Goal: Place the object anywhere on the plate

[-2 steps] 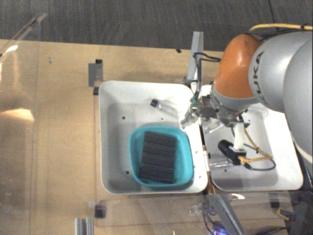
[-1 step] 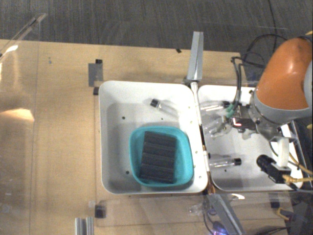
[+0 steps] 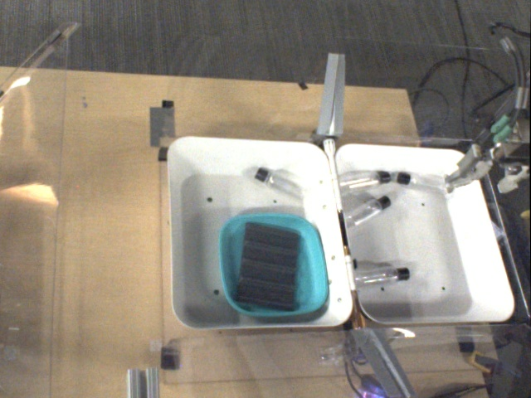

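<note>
A teal plate [image 3: 229,251] sits in the left bin [image 3: 187,222], toward its front. A dark grey ribbed block [image 3: 268,265] lies flat on the plate, well inside its rim. A clear tube with a black cap [image 3: 275,181] lies on the left bin's floor behind the plate. Over the right bin's back right corner, a slim grey piece that looks like my gripper [image 3: 465,171] reaches in from the right edge. It is far from the plate and the block.
The right bin [image 3: 473,255] holds several clear tubes with black caps: some at the back left [image 3: 377,177], one just below them [image 3: 369,208] and one near the front left [image 3: 380,275]. Cables hang at the upper right [image 3: 502,123].
</note>
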Available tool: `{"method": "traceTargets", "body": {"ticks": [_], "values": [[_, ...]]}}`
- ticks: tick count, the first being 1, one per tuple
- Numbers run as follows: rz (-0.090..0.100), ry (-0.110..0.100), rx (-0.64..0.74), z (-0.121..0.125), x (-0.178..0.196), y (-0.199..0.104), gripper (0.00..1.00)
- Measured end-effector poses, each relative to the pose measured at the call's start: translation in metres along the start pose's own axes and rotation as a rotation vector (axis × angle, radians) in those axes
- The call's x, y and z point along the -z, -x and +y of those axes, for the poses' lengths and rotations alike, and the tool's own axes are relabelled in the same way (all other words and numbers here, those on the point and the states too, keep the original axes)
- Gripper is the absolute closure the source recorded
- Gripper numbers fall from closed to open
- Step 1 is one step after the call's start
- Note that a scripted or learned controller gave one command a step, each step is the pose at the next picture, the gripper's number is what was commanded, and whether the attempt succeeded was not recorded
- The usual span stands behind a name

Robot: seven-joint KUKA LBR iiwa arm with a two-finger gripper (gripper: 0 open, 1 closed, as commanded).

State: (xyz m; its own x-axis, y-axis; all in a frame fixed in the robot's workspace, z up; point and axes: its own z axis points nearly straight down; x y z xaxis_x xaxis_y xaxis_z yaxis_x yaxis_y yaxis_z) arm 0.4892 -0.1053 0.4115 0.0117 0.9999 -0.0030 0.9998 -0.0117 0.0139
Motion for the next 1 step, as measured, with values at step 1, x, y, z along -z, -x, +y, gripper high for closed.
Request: {"method": "traceTargets", "body": {"ticks": [1], "values": [[-0.003,0.01,0.01,0.003,0.0118,-0.0012,1.0]]}}
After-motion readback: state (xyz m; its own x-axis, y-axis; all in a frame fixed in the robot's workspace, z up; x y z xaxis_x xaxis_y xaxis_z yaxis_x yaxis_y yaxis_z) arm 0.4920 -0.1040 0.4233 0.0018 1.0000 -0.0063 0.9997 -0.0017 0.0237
